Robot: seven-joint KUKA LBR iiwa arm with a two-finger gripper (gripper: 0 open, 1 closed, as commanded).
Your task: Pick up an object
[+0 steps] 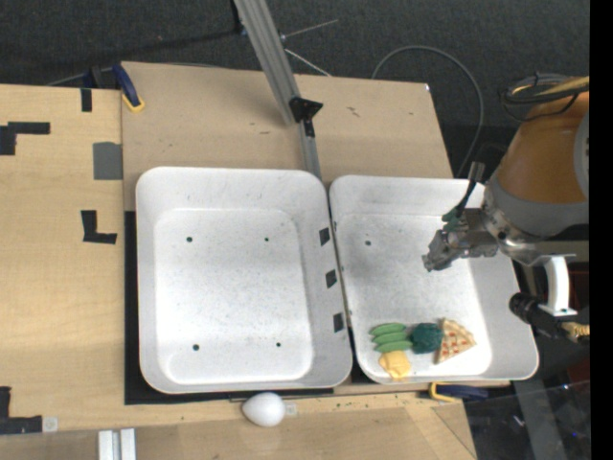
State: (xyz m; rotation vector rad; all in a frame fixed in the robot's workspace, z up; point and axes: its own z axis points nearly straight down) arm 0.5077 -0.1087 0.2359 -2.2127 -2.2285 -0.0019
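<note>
Right of centre, the tool (442, 255) hangs over the right bin (402, 199), its opening impossible to judge. Four toys cluster lower right: green pod (388, 334), dark broccoli (425, 335), pizza slice (454, 339), yellow piece (395, 362).

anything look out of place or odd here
One thing: a white egg-shaped object lies on the bench, outside both bins, just past the left bin's near edge. The toy food, a green pea pod, broccoli, pizza slice, sits huddled in the right bin's near corner.
</note>
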